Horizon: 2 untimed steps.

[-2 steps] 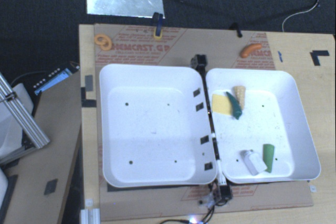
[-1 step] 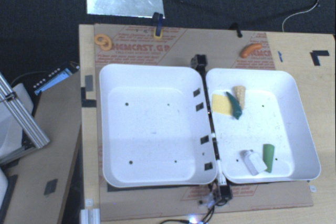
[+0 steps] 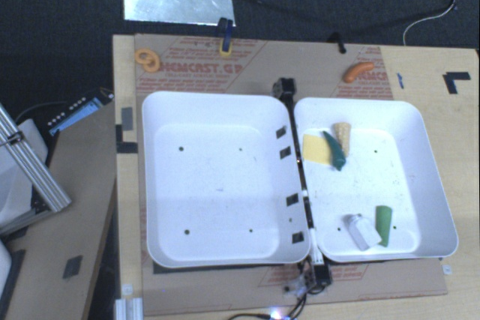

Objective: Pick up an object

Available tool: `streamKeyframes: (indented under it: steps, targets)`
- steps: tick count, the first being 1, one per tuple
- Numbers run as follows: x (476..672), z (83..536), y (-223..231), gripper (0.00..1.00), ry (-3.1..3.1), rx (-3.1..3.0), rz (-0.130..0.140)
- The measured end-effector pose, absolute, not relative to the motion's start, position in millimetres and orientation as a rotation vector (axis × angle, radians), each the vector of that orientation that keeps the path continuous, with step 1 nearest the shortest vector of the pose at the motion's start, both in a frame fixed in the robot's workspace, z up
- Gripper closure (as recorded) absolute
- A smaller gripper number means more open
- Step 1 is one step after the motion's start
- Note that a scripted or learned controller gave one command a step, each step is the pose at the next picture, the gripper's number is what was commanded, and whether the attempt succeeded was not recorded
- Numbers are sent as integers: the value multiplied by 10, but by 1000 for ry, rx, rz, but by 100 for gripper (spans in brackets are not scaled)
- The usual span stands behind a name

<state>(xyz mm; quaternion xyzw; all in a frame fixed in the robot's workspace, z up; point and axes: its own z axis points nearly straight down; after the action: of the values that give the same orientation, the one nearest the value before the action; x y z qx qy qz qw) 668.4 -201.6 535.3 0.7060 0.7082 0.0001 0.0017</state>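
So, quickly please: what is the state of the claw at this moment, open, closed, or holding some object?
Claw: it cannot be told from the camera view.

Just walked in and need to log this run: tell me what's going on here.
Nothing is being handled at this moment. The right bin holds a yellow wedge, a dark teal piece lying against it, a tan cone, a green piece and a pale grey block. An orange sausage-shaped toy and an orange ring lie on the cardboard behind the bins.
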Motion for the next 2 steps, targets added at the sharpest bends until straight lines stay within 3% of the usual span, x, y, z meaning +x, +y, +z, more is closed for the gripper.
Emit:
streamKeyframes:
  steps: [2]
  targets:
    - [6683,5358,-2062,100,2220,2217,1]
